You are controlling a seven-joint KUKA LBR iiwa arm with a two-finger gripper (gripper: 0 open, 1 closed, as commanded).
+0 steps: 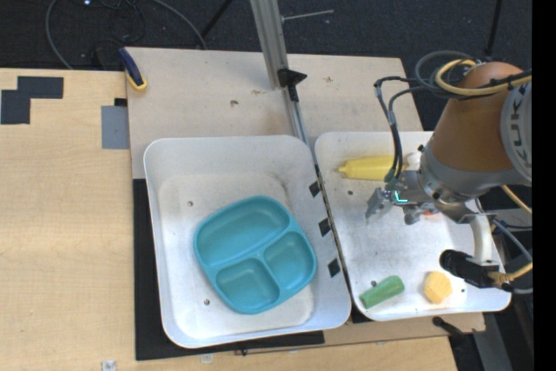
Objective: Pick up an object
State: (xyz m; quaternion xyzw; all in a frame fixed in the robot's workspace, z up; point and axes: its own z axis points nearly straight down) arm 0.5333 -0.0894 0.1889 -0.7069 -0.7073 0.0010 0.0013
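**Overhead view of the bench with two shallow white plastic bins side by side.**

- The left bin, in the centre of the frame, holds a teal plastic plate with three compartments. The plate lies flat and turned at a slant.
- The right bin fills the lower right of the frame.
- The arm enters from the right edge, its orange band uppermost.
- The gripper hangs over the upper middle of the right bin. Whether it is open or closed cannot be told from this angle.

Three loose objects lie in the right bin:

- A long yellow plastic piece lies along the upper left part of the bin. It is just above and to the left of the gripper, and contact between them cannot be judged.
- A short green cylinder lies near the lower edge, well apart from the gripper.
- A small yellow block lies to the right of the cylinder, near the lower right corner.

A pale board lies behind the bins. A grey aluminium post rises from it at upper centre. A tool with a blue and yellow handle rests at the board's upper left corner.
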